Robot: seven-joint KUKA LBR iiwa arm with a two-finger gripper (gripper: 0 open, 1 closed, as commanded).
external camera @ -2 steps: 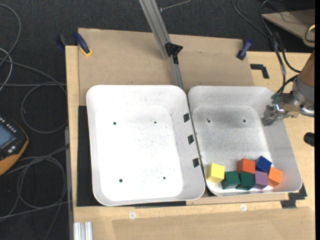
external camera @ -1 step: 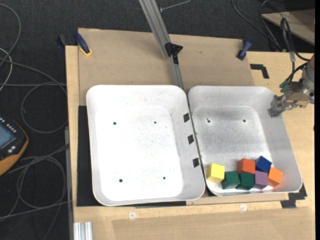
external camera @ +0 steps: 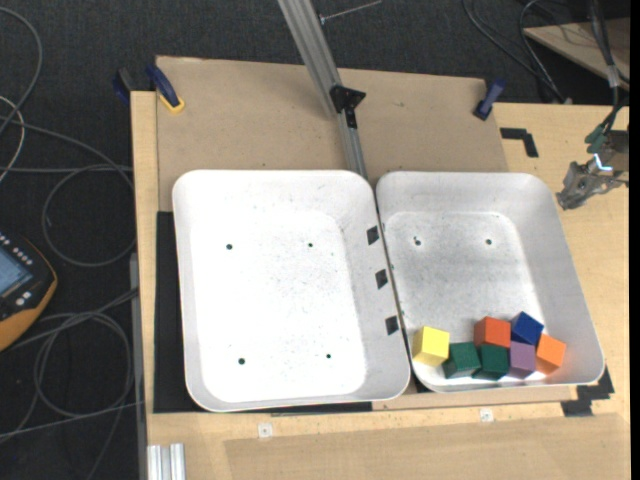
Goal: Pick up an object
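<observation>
Your gripper (external camera: 590, 178) sits out at the right edge of the view, just past the far right corner of the right bin (external camera: 560, 238), hanging over the bench (external camera: 300, 108) and not over the bin floor. It's small and blurred from here, so you cannot tell how it is set, and nothing shows in its grasp.

Everything you might pick lies well apart from it, bunched along the right bin's near wall, the whole length of the bin away from the gripper. Closest along the bin's right side is the orange block (external camera: 551, 351), tucked into the near right corner. Just beside it, the blue block (external camera: 527, 326) and the purple block (external camera: 523, 357) touch one another, with a second orange block (external camera: 492, 330) pressed against them. Two green blocks follow along the near wall, one green block (external camera: 494, 361) against the purple, the other green block (external camera: 462, 359) next to it. The yellow block (external camera: 432, 345) ends the row, a little apart, nearest the wall shared with the left bin (external camera: 200, 198).

That left bin lies alongside, farther again from the gripper.
</observation>
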